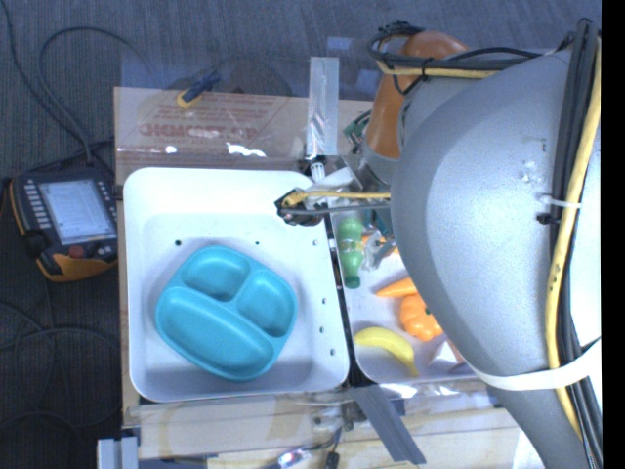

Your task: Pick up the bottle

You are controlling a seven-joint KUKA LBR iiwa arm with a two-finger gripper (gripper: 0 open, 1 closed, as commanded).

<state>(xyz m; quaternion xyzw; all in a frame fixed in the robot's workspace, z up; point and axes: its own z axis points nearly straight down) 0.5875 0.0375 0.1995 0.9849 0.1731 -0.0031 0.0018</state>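
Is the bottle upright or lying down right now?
Lying down, it seems: the green bottle stretches lengthwise beside the right bin's left wall, its far end tucked under the arm.

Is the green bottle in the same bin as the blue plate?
No, the green bottle shares one bin with the banana, while the blue plate sits in the other.

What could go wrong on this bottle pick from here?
1. The green bottle lies tight along the right bin's left wall, so a descent there may strike the rim instead.
2. An orange carrot-like piece sits close by and could get nudged or grabbed instead.
3. The arm hides much of that bin from the camera, so a miss may be hard to confirm.
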